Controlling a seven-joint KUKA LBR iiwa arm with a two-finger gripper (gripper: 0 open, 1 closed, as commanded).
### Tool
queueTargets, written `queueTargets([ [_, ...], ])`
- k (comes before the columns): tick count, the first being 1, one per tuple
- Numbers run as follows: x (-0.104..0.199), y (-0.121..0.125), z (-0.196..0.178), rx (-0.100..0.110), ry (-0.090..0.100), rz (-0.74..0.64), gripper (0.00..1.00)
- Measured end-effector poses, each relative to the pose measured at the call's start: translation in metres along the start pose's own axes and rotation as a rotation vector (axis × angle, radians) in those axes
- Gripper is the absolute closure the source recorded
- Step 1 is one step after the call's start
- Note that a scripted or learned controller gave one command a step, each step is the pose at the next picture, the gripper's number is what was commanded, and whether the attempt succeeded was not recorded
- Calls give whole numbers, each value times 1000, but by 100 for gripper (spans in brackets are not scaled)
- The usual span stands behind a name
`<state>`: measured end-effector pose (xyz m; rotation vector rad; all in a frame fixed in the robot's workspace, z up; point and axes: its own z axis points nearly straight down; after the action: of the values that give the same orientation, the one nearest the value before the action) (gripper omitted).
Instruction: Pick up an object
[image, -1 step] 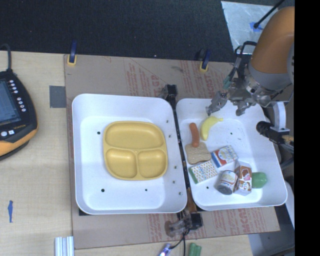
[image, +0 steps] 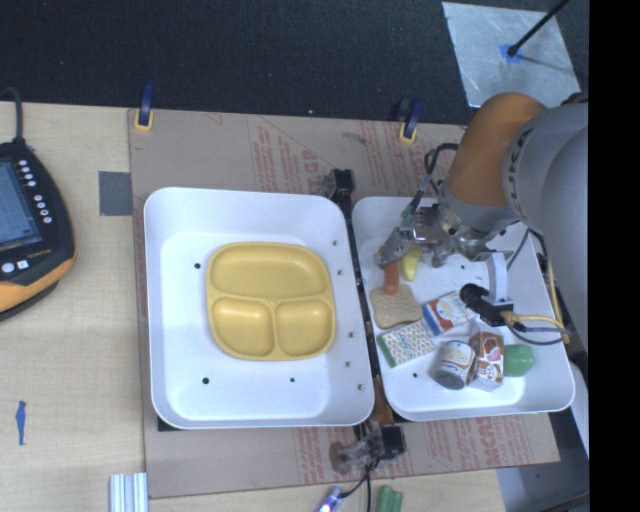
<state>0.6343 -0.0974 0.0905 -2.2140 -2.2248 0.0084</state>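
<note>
My gripper (image: 411, 250) hangs over the upper left part of the right bin (image: 545, 400), with the arm reaching in from the right. Right under it lie a small yellow piece (image: 411, 266) and a small orange piece (image: 392, 282); whether it touches them I cannot tell. Below these are a tan toast slice (image: 393, 306), a green patterned packet (image: 405, 343), a blue-and-white carton (image: 443, 315), a silver can (image: 455, 363), a brown packet (image: 487, 358) and a green item (image: 518, 358).
The left bin (image: 180, 390) holds a yellow divided plate (image: 270, 300). A pendant with a screen (image: 25, 225) lies on the bench at the far left. A yellow cable (image: 535, 322) runs across the right bin's right side.
</note>
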Motion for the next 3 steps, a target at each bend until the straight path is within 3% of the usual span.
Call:
queueTargets([
  [2, 2, 22, -2, -4, 0, -3, 0],
  [3, -1, 21, -14, 5, 0, -1, 100],
])
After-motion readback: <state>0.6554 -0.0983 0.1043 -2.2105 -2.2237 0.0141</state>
